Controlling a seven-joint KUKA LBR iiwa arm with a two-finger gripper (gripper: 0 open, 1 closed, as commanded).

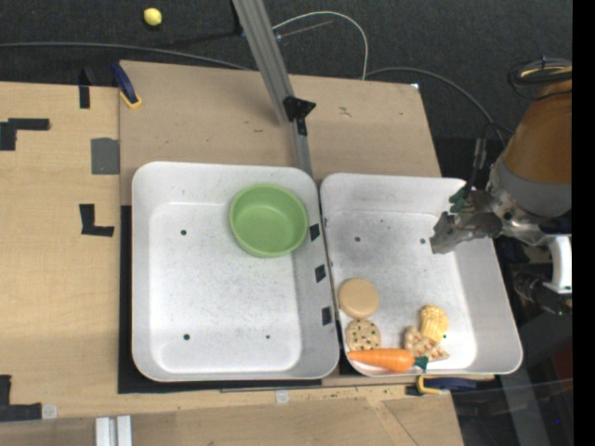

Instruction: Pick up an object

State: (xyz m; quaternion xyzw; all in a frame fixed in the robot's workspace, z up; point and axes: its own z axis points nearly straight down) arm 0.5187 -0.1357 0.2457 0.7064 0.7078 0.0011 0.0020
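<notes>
Green bowl sits at 1 o'clock in left bin. Right bin has round biscuit, carrot and corn clustered at 6 o'clock. Pincer hovers at 3 o'clock there; grip state cannot be told.

bowl in left bin, food pieces in right bin — front

Wooden bench with black tape marks, dark carpet beyond.

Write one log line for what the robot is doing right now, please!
gripper: over right white bin, upper right, holding nothing | orange toy carrot: bin's near edge, untouched | round green bowl: left bin
</notes>
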